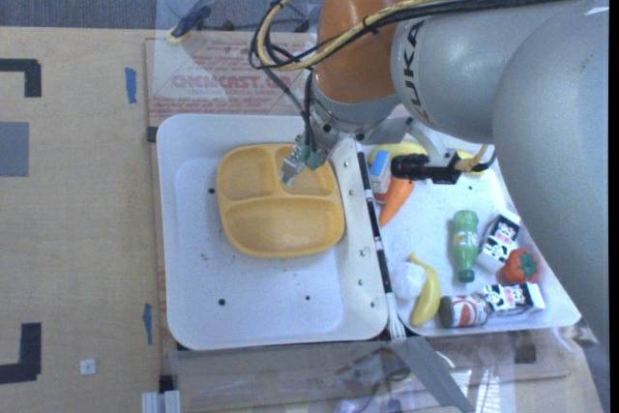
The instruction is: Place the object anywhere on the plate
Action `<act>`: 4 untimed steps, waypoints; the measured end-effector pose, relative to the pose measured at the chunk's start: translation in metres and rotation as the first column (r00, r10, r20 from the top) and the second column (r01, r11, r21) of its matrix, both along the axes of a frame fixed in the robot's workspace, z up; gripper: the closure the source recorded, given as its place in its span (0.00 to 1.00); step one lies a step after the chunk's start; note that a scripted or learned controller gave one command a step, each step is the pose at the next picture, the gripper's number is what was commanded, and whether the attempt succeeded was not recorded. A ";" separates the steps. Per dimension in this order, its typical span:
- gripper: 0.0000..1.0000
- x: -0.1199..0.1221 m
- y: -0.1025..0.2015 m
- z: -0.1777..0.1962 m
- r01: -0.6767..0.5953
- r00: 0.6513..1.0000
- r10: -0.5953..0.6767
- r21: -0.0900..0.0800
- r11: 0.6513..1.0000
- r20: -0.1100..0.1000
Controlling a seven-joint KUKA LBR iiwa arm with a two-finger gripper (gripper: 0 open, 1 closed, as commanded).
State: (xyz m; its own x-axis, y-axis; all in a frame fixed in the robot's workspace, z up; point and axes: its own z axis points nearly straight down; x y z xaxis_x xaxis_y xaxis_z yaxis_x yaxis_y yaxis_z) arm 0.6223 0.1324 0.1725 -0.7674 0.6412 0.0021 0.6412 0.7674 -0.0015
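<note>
I have the gripper [298, 160] hanging over the upper right compartment of the yellow plate [280, 232], which sits in the left bin [193, 305], pushed toward the divider so the arm can reach it from the right without stretching. Something small and greenish-grey shows at the fingertips, but from this slanted view I cannot tell whether that is the object pinched between them or only the finger hardware, so I will not call the hand open, closed or loaded. If an object is there, it sits right above the plate's top section, which is where I would want it for a drop. The right bin [440, 300] carries the remaining candidates: a carrot [395, 199], a green bottle [464, 243], a banana [426, 290], a strawberry [523, 266] and a red can [467, 311], all loosely spread so each can be picked on its own.
</note>
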 end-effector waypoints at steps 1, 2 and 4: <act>0.00 0.000 0.000 0.000 0.000 1.000 0.000 0.000 1.000 0.000; 1.00 0.001 0.001 0.009 -0.001 1.000 0.001 0.001 1.000 0.003; 1.00 -0.027 0.044 -0.040 -0.161 0.987 0.161 0.001 0.987 0.000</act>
